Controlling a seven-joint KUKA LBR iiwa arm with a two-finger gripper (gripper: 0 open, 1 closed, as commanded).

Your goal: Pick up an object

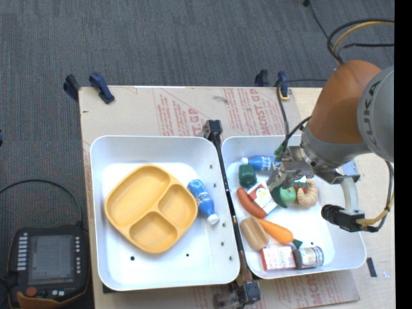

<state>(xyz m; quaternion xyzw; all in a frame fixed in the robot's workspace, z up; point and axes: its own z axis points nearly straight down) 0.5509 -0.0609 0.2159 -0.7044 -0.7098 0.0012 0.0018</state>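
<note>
My gripper [284, 176] hangs over the middle of the right bin [344, 253], just above a green toy pepper [287, 196]. Around it lie a small white and red carton [262, 196], a red sausage [250, 203], a dark green bottle [247, 174], a blue bottle [261, 163] and a beige knobbly piece [308, 194]. Nearer the front are a carrot [278, 230], a tan bun [253, 232], a red box [278, 258] and a small jar [309, 257]. The wrist hides the gripper's tips and part of the pepper.
The left bin [103, 153] holds a yellow divided plate [150, 207] and a second blue bottle [203, 200] near its right wall. A black fitting [341, 217] on the arm juts over the right bin's right side. A control pendant [42, 262] lies on the floor at lower left.
</note>
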